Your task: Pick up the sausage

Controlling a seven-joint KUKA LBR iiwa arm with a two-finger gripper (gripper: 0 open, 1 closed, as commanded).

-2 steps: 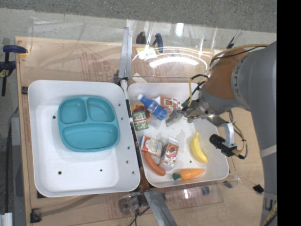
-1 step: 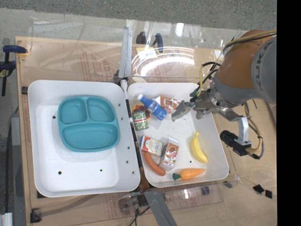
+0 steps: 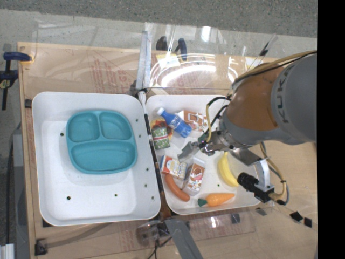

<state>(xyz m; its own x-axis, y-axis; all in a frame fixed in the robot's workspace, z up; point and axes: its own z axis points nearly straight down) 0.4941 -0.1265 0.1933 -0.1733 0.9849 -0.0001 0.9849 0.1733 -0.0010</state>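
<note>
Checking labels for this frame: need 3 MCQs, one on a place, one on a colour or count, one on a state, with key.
1. Where does the sausage lie?
A. on the teal tray
B. in the right bin, near its front-left corner
C. on the bench outside both bins

2. How many compartments does the teal tray have?
A. two
B. three
C. five

3. What is the state of the sausage?
A. lying on the bin floor, apart from the tool
B. lifted clear of the bin
C. resting on the banana

Key: 1 B, it lies by the right bin front wall, beside the carrot. 2 B, two small sections above one long one. 3 A, the tool is above it, over the cartons.
</note>
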